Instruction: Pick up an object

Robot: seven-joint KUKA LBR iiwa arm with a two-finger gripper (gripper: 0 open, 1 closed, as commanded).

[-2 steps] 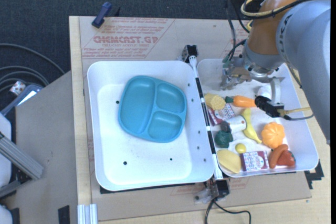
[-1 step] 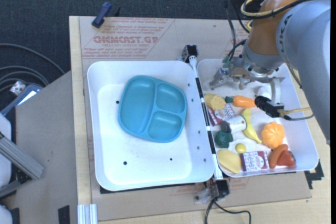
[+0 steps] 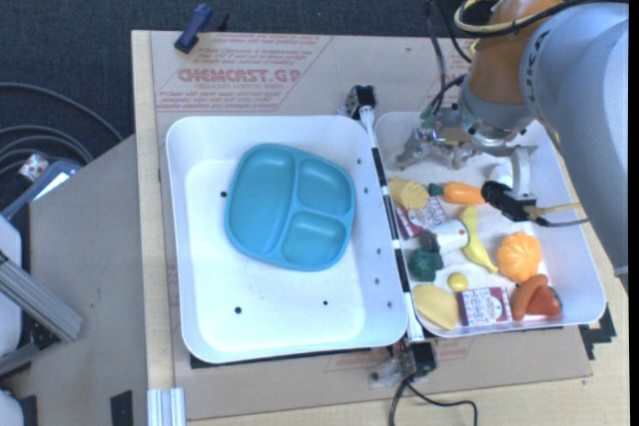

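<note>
The right bin holds several toy foods. Among them are an orange carrot, a yellow banana, a round orange, a red pepper, a red and white carton, a pale yellow lemon and a dark green piece. My gripper hangs low over the bin's far left corner, just behind the carrot and a yellow ridged piece. The grey arm with its orange band comes down from the upper right and hides the bin's far right part.
A blue divided plate lies in the left bin. A red and white packet and a white cylinder lie near the divider between the bins. A blue clip sits on the cardboard's far edge.
</note>
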